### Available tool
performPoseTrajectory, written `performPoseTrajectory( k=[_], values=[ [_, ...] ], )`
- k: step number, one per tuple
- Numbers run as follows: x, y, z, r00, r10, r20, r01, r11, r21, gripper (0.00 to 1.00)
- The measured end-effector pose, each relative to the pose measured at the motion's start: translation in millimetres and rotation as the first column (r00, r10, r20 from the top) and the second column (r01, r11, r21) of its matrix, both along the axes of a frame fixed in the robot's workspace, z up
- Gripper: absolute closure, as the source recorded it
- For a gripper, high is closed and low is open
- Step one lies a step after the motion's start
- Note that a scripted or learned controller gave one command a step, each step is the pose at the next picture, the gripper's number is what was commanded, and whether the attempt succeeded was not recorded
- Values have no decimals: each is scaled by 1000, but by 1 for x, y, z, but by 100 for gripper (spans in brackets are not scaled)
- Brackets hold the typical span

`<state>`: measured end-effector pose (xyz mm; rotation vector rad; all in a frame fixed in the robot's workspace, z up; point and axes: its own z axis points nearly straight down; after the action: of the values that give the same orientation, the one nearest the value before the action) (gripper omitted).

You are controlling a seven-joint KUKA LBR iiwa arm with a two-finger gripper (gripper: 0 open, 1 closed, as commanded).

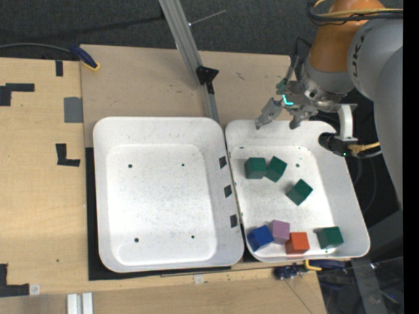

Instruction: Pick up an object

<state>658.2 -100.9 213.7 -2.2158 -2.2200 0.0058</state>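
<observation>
Hovering over the right bin's (353,195) far rim, the claw (280,118) seems spread, holding nothing; green cubes (265,168) sit below it, blue, purple, orange ones (280,235) nearer.

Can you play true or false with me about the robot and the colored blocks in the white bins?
1. All the blocks sit in the right bin. True.
2. The hand is holding a green block. False: nothing is between its fingers; it hangs open above the bin's far edge.
3. There are four green blocks. True: two touching, one alone in the middle, one at the near corner.
4. The orange block is in the left bin. False: it sits in the right bin beside the purple block.
5. The blue block lies next to the purple one. True.
</observation>
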Motion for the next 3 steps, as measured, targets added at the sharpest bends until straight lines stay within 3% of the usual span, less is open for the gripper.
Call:
performPoseTrajectory(
  k=[1,3],
  values=[
    [1,0,3,1000,1,4,-1,1000,-1,0],
    [-2,-12,-109,1000,0,0,0,1000,-2,0]
  ],
)
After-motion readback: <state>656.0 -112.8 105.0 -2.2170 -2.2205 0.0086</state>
